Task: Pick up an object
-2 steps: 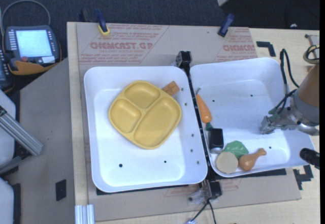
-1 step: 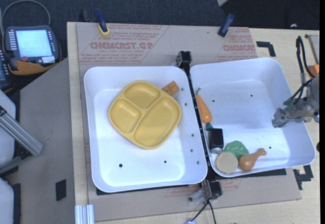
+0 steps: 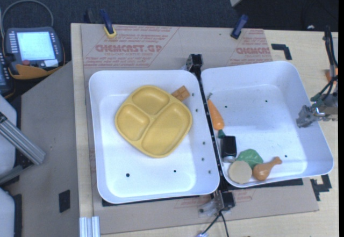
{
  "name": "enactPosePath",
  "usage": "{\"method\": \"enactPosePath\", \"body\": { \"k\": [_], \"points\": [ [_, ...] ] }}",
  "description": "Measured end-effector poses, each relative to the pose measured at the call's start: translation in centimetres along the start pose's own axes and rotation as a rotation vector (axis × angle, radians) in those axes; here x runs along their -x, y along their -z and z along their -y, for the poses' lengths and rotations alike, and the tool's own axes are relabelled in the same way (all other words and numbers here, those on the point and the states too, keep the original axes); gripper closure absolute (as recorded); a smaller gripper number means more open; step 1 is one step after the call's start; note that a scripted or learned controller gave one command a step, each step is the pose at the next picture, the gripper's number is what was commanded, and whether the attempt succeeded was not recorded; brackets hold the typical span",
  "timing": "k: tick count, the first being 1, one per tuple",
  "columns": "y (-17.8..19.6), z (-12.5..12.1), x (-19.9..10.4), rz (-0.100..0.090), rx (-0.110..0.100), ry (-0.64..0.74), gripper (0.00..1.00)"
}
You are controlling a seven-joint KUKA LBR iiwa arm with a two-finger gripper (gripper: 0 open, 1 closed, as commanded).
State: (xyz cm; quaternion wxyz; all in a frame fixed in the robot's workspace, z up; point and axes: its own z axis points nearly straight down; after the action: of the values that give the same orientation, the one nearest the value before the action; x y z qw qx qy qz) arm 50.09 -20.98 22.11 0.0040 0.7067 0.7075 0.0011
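Seeing yellow divided plate (image 3: 154, 120) in my left bin (image 3: 107, 177) | carrot (image 3: 215, 115), black block (image 3: 229, 146), green piece (image 3: 250, 156), drumstick (image 3: 265, 168) along right bin (image 3: 279, 77) near-left side | gripper (image 3: 310, 114) at right rim, grip state unreadable

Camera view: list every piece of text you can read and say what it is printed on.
"CHEMCAST GP": red print on the protective sheet behind the left bin; the smaller lines beneath it are too blurred to read.
Red print on the same sheet behind the right bin, near: partly hidden, too blurred to read.
Handheld pendant at the left: lit screen, contents too small to read.
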Motion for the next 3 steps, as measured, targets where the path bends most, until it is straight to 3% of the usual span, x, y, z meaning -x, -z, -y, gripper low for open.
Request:
{"method": "enactPosePath", "body": {
  "k": [3],
  "points": [
    [2.1,0.0,-16.4,-0.006,-0.007,0.006,1.00]
  ]
}}
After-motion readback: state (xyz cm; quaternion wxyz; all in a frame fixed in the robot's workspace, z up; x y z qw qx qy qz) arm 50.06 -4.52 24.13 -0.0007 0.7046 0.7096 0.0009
